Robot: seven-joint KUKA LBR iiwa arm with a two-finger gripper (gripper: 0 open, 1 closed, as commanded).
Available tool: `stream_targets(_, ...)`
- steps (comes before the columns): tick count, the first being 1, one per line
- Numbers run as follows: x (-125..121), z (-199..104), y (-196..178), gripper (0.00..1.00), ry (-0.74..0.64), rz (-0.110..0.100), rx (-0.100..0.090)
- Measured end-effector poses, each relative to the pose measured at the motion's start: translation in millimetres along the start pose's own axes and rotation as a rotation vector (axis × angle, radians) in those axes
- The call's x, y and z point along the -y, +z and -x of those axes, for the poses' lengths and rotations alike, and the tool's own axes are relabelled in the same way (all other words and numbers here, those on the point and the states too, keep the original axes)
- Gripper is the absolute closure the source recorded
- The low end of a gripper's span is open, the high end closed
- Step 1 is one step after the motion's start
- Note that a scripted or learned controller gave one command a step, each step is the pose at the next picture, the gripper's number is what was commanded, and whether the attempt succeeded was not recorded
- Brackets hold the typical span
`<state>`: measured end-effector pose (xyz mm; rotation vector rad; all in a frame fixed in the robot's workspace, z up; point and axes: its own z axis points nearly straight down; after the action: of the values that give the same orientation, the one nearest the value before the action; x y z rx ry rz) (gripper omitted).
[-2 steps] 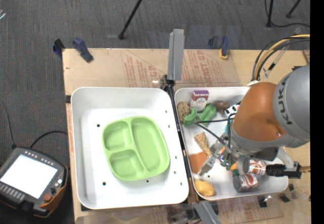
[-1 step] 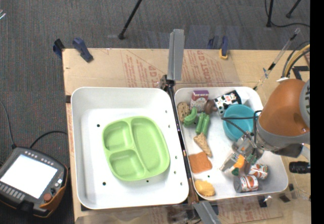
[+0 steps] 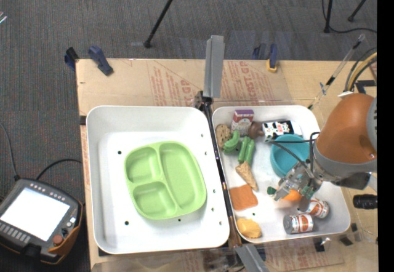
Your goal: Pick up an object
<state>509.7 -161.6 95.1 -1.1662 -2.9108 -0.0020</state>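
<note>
Plastic was seen in most of the items: two shallow white bins with rounded corners stood side by side on a cardboard-covered bench point(image 3: 154, 83). In the left bin point(image 3: 104, 141) one light green tray point(image 3: 165, 180), smooth and divided into three compartments, was laid flat. The right bin point(image 3: 335, 218) was crowded with small things. One teal bowl point(image 3: 287, 155) was set near its right wall, and two cans point(image 3: 299, 223) (both with orange and white labels) were found by the near right corner, one of them lying on its side. One flat orange slab point(image 3: 244, 197), one yellow lump point(image 3: 249, 227), one tan wedge point(image 3: 247, 173), two green pods point(image 3: 245, 149), a purple and white carton point(image 3: 242, 120) and a black and white box point(image 3: 277, 128) were also counted.

The grey arm, with its orange band point(image 3: 346, 132), was reached in from the right and bent down over the right bin. The gripper point(image 3: 294, 191) was lowered just in front of the bowl, and a small orange object point(image 3: 291, 194) was seen at its tips, close beside the upper can. Whether the claw was apart, together or clamped on that object could not be told.
</note>
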Motion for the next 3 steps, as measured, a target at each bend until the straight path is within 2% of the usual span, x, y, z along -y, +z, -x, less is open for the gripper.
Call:
stream_targets(1, -20.1, 0.0, -161.5, 1.0, 0.098, 0.01, 0.018)
stream_targets(2, -23.8, -32.1, -29.0, 1.0, -0.103, -0.005, -0.006)
stream_targets(3, -63.4, 6.8, 9.0, 1.0, 0.025, 0.0, 0.003)
